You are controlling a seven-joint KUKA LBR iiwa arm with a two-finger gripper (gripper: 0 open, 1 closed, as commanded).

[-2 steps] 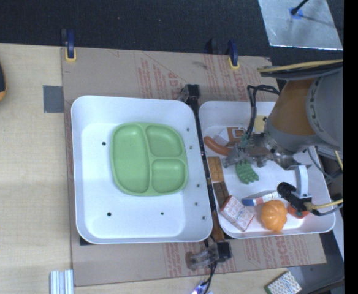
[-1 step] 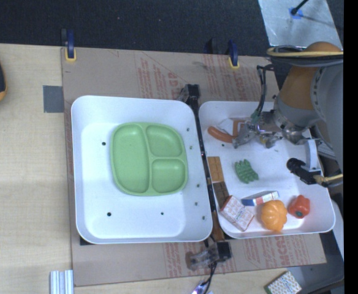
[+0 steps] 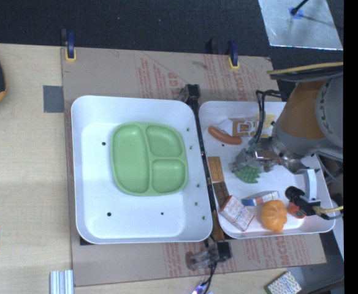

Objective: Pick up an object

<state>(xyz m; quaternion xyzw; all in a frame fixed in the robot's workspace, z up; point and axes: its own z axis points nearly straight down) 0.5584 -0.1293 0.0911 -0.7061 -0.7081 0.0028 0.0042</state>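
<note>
Hovering at the right bin's [image 3: 228, 109] centre, our gripper [image 3: 247, 161] sits over the green toy [image 3: 249, 174] at its six o'clock. Its grip state we cannot tell; we should descend squarely, avoiding the sausage [image 3: 225, 136] at eleven.

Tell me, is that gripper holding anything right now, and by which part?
It cannot be told. The gripper is low in the right bin, right over a green leafy toy, but no grip on it is visible.
</note>
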